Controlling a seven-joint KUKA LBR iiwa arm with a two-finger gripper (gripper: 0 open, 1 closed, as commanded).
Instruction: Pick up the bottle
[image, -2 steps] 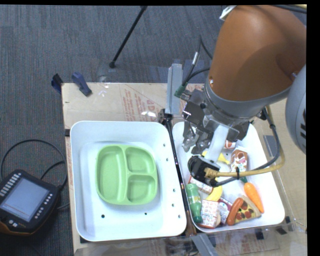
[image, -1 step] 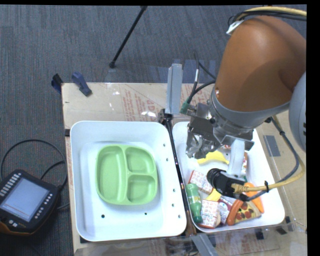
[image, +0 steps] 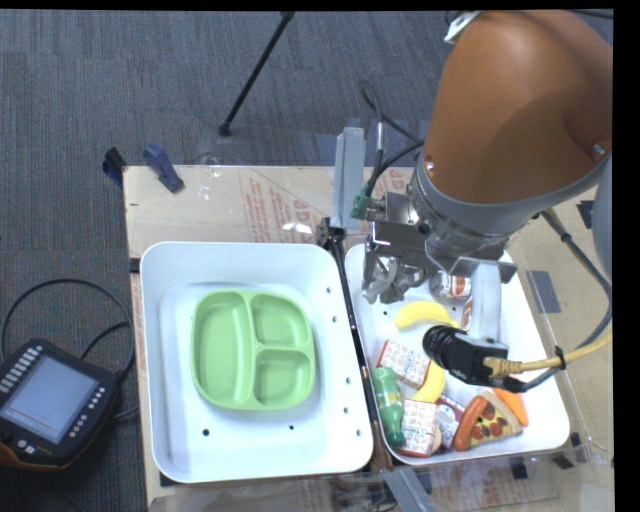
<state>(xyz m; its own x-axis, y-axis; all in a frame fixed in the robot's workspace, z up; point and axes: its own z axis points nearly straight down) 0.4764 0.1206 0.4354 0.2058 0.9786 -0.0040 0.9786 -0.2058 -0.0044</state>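
The bottle (image: 389, 408) is green with a red cap and lies along the left wall of the right bin (image: 540, 345), near its front corner. It touches a small printed carton (image: 421, 428). My gripper (image: 388, 284) hangs over the back left part of the right bin, well behind the bottle and above it. Its grey fingers stand apart, open, with nothing between them. The arm's big orange band (image: 520, 95) covers the back of this bin.
The right bin also holds a yellow banana (image: 420, 315), another carton (image: 403, 362), a toy pizza slice (image: 484, 422) and a can (image: 456, 287). A black cylinder (image: 452, 353) with a yellow cable hangs over them. A green divided plate (image: 252, 348) lies in the left bin (image: 165, 300).
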